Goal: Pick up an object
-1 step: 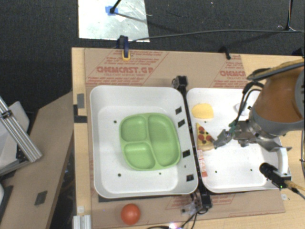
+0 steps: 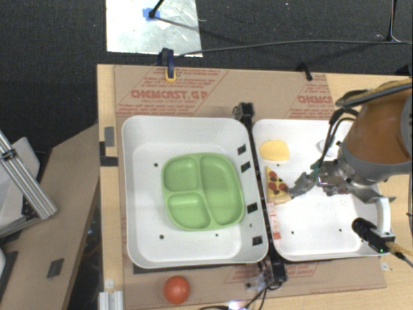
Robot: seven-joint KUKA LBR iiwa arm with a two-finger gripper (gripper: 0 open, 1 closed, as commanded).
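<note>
Pizza slice (image 2: 277, 186) below yellow piece (image 2: 275, 150)

my pincer (image 2: 302, 185) hangs low in the right bin (image 2: 322, 241), its tip just beside the pizza slice (image 2: 277, 185); a green divided plate (image 2: 202, 191) fills the left bin (image 2: 145, 173).

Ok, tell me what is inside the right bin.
The right bin holds a yellow piece and a pizza slice near its left wall. The gripper reaches toward the slice; the arm covers the bin's right part.
</note>
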